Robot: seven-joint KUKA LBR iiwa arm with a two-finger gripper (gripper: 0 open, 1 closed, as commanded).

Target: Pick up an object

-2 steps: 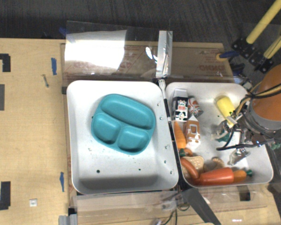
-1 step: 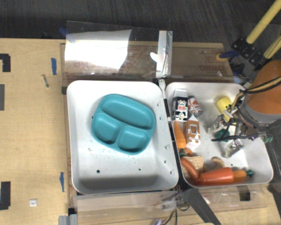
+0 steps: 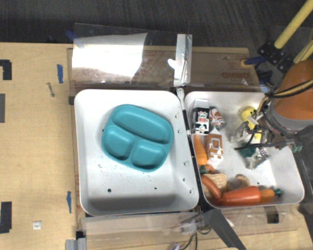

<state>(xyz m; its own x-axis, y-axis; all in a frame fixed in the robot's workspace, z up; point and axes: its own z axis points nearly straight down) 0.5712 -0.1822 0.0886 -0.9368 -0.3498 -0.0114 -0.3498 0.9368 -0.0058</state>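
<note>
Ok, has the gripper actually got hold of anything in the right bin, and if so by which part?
Cannot be told. The gripper is low in the right bin beside a yellow object, amid clutter that hides any grasp.

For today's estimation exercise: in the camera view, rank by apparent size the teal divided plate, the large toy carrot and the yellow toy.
1. Teal divided plate, clearly largest.
2. Large toy carrot, along the right bin's front wall.
3. Yellow toy, smallest, though the gripper partly hides it.
</note>
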